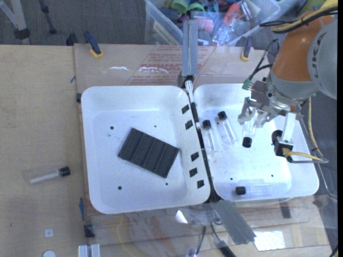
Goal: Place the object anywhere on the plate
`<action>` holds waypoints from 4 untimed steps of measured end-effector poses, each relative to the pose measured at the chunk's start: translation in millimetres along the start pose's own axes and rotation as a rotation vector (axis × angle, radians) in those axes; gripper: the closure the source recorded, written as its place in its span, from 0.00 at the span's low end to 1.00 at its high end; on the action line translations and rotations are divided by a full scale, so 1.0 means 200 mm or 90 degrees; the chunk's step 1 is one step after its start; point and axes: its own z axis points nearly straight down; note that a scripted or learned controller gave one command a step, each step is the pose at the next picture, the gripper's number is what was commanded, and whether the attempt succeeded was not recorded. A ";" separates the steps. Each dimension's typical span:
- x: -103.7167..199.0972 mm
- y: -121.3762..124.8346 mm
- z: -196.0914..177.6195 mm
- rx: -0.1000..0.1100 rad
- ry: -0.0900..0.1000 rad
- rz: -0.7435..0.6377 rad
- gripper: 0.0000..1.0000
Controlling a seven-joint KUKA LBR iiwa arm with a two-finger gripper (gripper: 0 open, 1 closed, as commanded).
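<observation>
A dark ridged rectangular plate (148, 152) lies flat in the left bin (102, 103), a little left of the divider. My gripper (253, 122) is over the right bin (300, 183), near its upper middle. A clear vial with a black cap (247, 138) points cap-down just below it, its upper end between the pale fingers (245, 114). The fingers look shut on that vial. The plate is well to the left of the gripper, across the divider.
Two more capped vials (208, 135) (225, 127) lie left of the gripper in the right bin, and another (255, 189) lies near its front edge. A loose vial (48, 174) rests on the bench at left. A tote of mixed items (214, 4) stands behind.
</observation>
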 end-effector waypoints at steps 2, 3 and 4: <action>0.91 0.05 0.01 -0.003 0.000 -0.206 1.00; 1.27 -0.06 0.09 -0.004 0.001 -0.213 1.00; 1.53 -0.16 -0.23 -0.005 0.000 -0.500 1.00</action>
